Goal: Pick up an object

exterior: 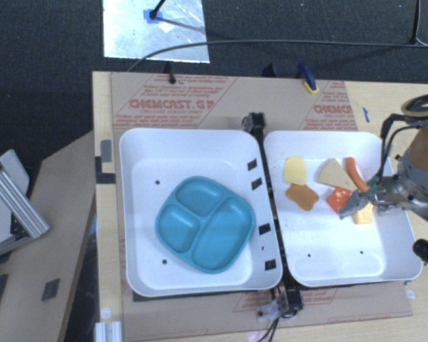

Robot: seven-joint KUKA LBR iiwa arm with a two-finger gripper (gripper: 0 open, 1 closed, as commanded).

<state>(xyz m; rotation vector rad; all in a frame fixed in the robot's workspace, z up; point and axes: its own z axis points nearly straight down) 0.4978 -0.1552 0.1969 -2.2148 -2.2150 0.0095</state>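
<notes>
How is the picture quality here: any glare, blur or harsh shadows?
Camera view: even, soft light with faint shadows; glare on the foil sheet at the top; the tool and small food pieces look slightly soft; the blue plate is clear.

The floor (43, 63) is dark, like a rough grey carpet. A shiny silver sheet (155, 20) lies on it at the back, with a bit of blue tape (152, 16). A thin black cable (299, 43) runs across. The bench (221, 95) is covered in brown board with red letters. A metal bar (14, 201) leans at the left.
</notes>
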